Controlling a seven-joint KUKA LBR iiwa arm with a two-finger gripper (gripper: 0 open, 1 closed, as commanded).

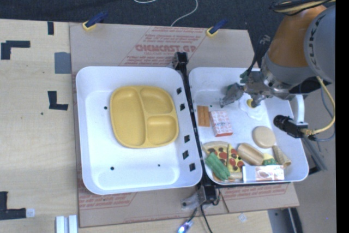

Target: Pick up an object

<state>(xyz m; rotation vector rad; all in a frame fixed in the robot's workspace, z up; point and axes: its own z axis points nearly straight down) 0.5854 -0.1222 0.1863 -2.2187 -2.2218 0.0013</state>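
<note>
My gripper [231, 96] hangs over the upper middle of the right bin [207, 78], pointing left from the grey and orange arm. Just below and left of it lie a pink-and-white packet [221, 123] and an orange wafer [203, 115]. Further toward the front are a round beige cookie [264, 136], a hot dog [250, 154], a pizza slice [228, 157], a green toy [216, 167] and a white carton [263, 173]. I see nothing held in the gripper.
A yellow divided plate [144, 116] rests in the left bin [90, 133]. A black divider [186, 112] runs between the two bins. The arm's wrist and cables [297, 125] overhang the right bin's right side.
</note>
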